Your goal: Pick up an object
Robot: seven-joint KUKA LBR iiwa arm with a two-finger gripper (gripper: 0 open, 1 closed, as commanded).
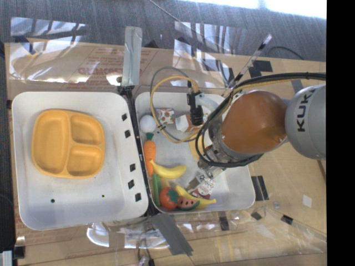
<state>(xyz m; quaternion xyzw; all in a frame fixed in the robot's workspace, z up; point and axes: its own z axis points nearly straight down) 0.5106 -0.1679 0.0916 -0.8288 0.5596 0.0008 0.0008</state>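
Observation:
The right bin [244,187] holds several toy foods. A white ball [147,124] lies at its far left, with an orange carrot [150,151] below it. A yellow banana [169,170] sits mid-bin. A red tomato [166,198] and a watermelon slice [187,203] lie along the near wall. A small patterned cup [165,115] stands near the back. My gripper [204,183] hangs low over the near part of this bin, just right of the banana and above the watermelon slice. The orange wrist band [252,123] hides the bin's middle and right.
In the left bin [28,198] lies a yellow divided plate [67,143]. Looping yellow and black cables [166,82] run from the wrist across the back of the right bin. A grey tape strip [131,54] lies behind the bins.

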